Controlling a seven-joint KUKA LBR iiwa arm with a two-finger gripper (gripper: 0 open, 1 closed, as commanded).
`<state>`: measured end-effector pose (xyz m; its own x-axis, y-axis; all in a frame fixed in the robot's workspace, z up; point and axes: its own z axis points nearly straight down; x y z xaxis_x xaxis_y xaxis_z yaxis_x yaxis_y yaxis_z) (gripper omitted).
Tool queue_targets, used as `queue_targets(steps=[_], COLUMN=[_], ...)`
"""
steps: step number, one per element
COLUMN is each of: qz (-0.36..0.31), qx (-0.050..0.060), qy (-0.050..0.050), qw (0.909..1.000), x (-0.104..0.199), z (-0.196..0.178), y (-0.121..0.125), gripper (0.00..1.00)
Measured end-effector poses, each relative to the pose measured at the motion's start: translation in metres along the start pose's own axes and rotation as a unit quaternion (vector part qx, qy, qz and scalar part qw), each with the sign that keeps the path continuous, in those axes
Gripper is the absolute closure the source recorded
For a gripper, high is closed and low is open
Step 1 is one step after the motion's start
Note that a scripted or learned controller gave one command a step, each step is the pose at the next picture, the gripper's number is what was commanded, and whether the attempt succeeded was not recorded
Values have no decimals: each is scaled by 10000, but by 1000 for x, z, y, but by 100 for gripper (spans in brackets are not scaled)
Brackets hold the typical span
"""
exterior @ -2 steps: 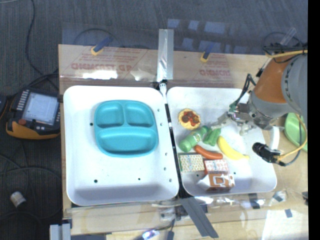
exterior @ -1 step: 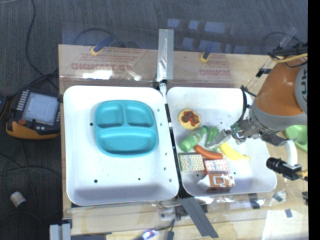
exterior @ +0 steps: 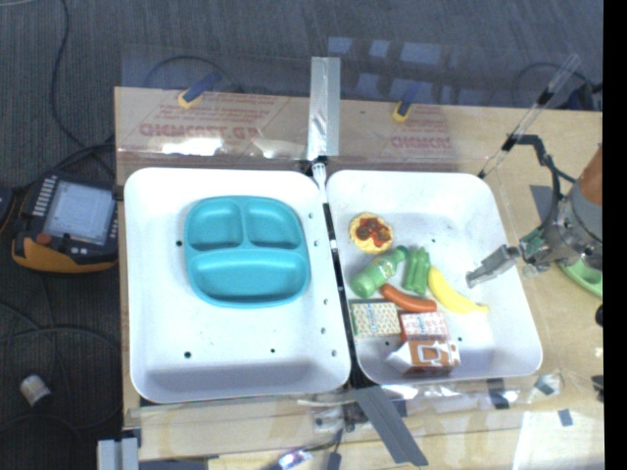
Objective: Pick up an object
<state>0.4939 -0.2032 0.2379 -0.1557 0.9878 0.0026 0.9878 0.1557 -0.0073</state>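
The toy foods are lying clustered in the right-hand white bin (exterior: 509, 262): a yellow banana (exterior: 454, 293) is resting near the middle, touching a red sausage (exterior: 409, 299), with two green vegetables (exterior: 392, 269) just beside them, a small pizza-like disc (exterior: 371, 230) further back, and a patterned card (exterior: 375, 318) and a small carton (exterior: 428, 352) toward the front. None of them is being lifted; all are sitting on the bin floor.

The gripper (exterior: 487, 267) is hanging over the bin's right half, just beside the banana's far end, and nothing is showing between its fingers (exterior: 477, 275). Whether they are spread or closed cannot be told at this size. The pick appears to be at the approach stage, with the descent, the grasp and the lift all left to do.

The left bin (exterior: 157, 292) is carrying a turquoise divided tray (exterior: 245, 251). Both bins are sitting on a wooden bench (exterior: 460, 125), with dark carpet (exterior: 147, 18) around it, loose cables, and a handheld controller (exterior: 64, 225) lying to the left.
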Motion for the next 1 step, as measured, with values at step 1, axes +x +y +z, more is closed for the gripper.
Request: queue_targets(steps=[1], qz=[-323], qx=[13], qy=[10], qw=[9995], x=[5], z=[113], y=[41], gripper=[0])
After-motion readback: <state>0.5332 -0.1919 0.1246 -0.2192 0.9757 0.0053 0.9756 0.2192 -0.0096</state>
